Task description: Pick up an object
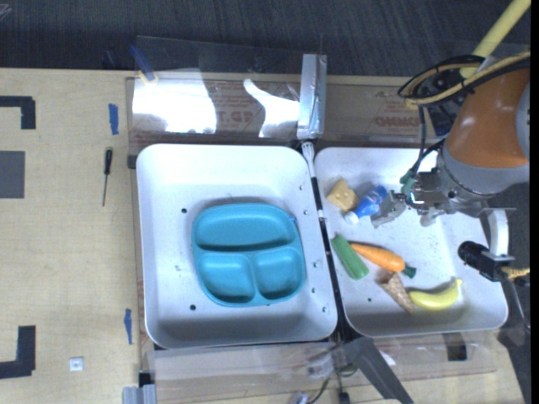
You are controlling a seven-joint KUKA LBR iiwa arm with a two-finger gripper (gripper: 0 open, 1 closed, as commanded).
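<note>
Objects for picking all sit loose in the right bin (484,314); left bin (160,225) carries just a blue divided tray (247,252), likely the drop side. Left to right in the right bin: tan block (341,195), green piece (349,257), blue-white item (369,204), carrot (379,257), banana (434,296) near the front. Pincer (410,209) hangs low just right of the blue-white item, far half of bin. Can't tell how wide it stands; nothing seen between its tips.
</note>
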